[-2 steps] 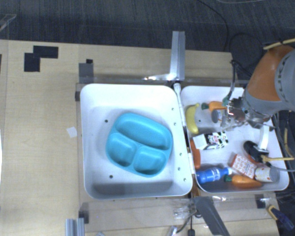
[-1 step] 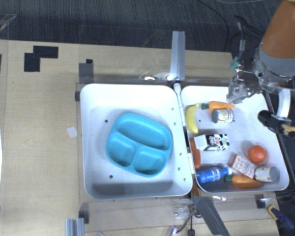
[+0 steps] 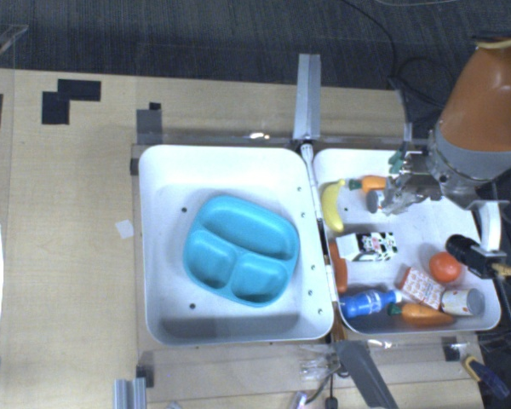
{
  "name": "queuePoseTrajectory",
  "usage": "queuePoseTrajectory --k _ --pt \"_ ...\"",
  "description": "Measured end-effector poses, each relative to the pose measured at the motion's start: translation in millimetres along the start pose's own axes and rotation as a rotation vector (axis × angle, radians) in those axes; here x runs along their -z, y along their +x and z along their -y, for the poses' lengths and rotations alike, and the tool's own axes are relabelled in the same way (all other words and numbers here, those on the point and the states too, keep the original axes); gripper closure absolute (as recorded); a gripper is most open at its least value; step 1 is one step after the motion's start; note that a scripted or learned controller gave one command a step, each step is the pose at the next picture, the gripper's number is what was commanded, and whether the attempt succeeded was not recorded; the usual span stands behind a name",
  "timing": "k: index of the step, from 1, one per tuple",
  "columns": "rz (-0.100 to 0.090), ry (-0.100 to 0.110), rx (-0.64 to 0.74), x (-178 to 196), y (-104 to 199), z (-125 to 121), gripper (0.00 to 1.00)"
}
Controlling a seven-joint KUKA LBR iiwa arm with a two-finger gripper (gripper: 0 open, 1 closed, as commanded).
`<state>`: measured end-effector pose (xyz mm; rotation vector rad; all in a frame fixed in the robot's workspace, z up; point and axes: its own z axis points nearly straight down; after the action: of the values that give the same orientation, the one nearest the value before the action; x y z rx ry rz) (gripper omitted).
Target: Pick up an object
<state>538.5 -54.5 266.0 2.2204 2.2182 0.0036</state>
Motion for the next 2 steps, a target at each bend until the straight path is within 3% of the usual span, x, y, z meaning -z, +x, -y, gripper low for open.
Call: queuePoseTrajectory --k 1,2 --pt "-0.001 -0.001 -0.063 51.7 58.0 -22.7 1.0" --pt "-0.001 -0.001 0.069 8.1 87.7 -16.2 1.0"
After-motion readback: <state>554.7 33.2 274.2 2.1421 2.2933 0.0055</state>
